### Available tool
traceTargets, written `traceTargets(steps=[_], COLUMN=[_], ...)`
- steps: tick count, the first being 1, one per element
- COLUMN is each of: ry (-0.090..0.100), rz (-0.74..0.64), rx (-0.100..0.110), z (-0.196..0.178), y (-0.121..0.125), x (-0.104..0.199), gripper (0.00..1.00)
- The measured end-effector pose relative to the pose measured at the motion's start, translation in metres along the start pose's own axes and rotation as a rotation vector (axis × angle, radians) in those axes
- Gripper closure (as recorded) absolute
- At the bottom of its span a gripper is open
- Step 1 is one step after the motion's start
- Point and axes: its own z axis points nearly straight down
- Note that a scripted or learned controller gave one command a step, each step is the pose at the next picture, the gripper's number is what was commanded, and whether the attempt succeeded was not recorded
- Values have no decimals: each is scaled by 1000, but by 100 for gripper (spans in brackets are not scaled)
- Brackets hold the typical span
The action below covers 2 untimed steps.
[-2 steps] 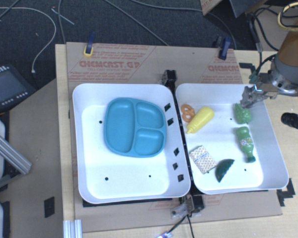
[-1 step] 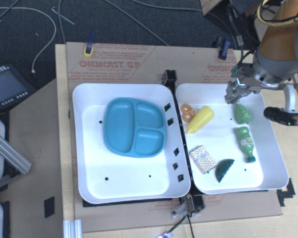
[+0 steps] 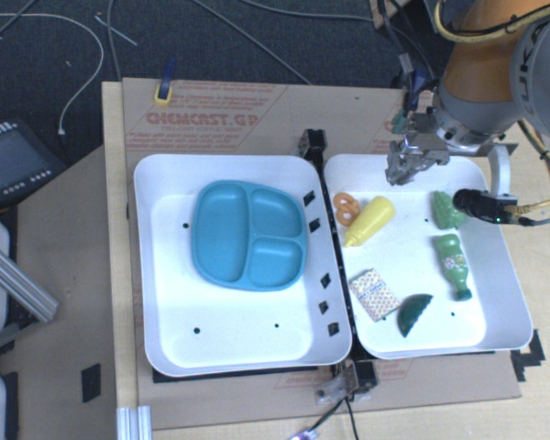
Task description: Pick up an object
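Observation:
My gripper (image 3: pixel 404 171) hangs over the back edge of the right bin (image 3: pixel 504 324), above bare white floor, with nothing visibly between its fingers. In that bin lie a yellow bottle-shaped toy (image 3: pixel 369 221), an orange pretzel (image 3: pixel 346 207) next to it, a green bottle (image 3: pixel 453 265), a small green lump (image 3: pixel 444 211), a patterned white packet (image 3: pixel 376 293) and a dark green wedge (image 3: pixel 412 312). The yellow toy is the nearest, below and to the left of the gripper.
The left bin (image 3: pixel 165 319) holds a blue divided plate (image 3: pixel 250 235). A black divider with clips (image 3: pixel 325 236) runs between the bins. A black cylinder (image 3: pixel 481 204) on the arm juts over the right bin's far side. Cables lie behind the bench.

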Motion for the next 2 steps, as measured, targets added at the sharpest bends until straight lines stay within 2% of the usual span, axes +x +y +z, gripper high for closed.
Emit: traceTargets(steps=[1,2], ry=[2,0], rz=[0,0], rx=[6,2], z=[12,19], y=[4,15], x=[57,115], gripper=[100,100])
